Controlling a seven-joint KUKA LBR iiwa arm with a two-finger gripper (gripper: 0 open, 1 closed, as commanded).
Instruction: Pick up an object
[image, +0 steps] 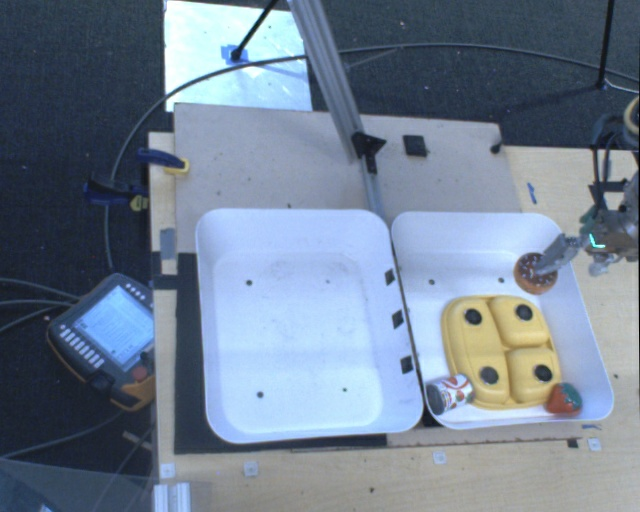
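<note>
The claw (548, 262) reaches in from the right edge and ends over the upper right corner of the right-hand shallow white plastic bin (430, 250), its grey tip resting on or just above a small round brown doughnut-shaped object (534, 273). Whether that tip is released or clenched cannot be told at this size, and the doughnut shows beside and under the tip, not clearly between two fingers. Behind it, the wrist body with a small green light (597, 241) sits past the bin's right rim, with dark cables (603, 150) looping up from it.

In the same bin, just below the doughnut, lies a large yellow plastic block made of four rounded lobes, each with a dark hole (503, 350). Touching its lower left corner is a small tin can with a red and white label lying on its side (449, 393), at the bin's lower left corner. By the block's lower right corner sits a small red strawberry-like toy with a green top (564, 400).

The left-hand shallow white plastic bin (215, 300) adjoins the right one along a shared edge. Both rest on the pale wooden counter (300, 150). Off the counter's left side, a grey and orange handheld control pendant with a lit screen (105, 340) lies on the dark floor.
</note>
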